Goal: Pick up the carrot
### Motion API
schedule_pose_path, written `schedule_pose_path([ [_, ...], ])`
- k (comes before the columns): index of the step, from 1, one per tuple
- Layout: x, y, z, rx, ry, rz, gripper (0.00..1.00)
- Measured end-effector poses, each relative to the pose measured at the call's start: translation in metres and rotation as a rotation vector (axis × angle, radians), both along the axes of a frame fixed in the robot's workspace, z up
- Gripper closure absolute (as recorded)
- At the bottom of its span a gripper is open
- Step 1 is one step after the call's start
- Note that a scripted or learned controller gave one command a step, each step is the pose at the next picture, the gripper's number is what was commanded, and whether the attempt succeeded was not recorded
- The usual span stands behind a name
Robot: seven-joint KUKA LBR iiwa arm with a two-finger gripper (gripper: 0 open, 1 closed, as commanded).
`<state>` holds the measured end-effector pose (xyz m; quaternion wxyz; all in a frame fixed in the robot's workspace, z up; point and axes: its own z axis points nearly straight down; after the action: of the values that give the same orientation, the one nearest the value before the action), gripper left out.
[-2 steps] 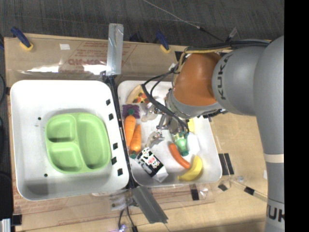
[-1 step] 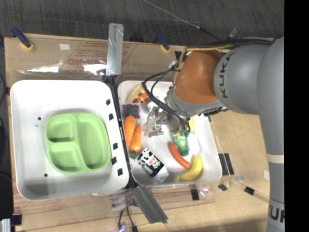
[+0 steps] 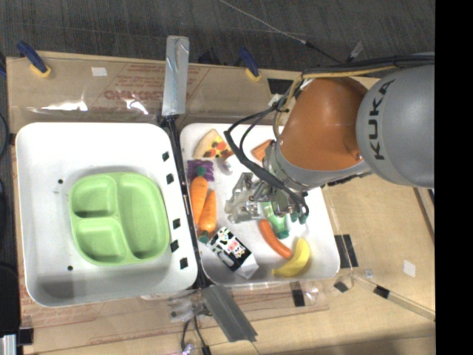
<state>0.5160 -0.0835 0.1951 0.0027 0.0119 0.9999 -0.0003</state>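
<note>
Two orange carrot-shaped pieces [image 3: 202,203] lie side by side along the left wall of the right bin [image 3: 325,235], just below a purple item [image 3: 200,171]. A third, slimmer orange carrot [image 3: 276,242] with a green top lies nearer the bin's front right, beside a banana [image 3: 295,259]. My gripper [image 3: 253,203] hangs low over the middle of the right bin, between the two left pieces and the slim carrot. Its metal tip sits just up and left of the slim carrot's green end. I see nothing held in it.
A pizza slice [image 3: 213,146] lies at the bin's back left and a black-and-white carton [image 3: 230,249] at the front. An orange item [image 3: 260,151] peeks out under the arm. The left bin [image 3: 44,146] holds a green divided plate [image 3: 118,218]. The arm's orange band [image 3: 325,124] covers the right bin's back right.
</note>
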Motion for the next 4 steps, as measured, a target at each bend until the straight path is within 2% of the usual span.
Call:
schedule_pose_path([
  [1,-0.039,-0.002,0.034,0.001,0.005,-0.062,1.00],
  [2,-0.039,-0.026,0.081,-0.001,0.002,0.017,1.00],
  [3,-0.039,-0.061,0.064,0.000,0.006,0.013,1.00],
  [4,-0.038,-0.041,0.045,0.000,0.004,0.155,1.00],
])
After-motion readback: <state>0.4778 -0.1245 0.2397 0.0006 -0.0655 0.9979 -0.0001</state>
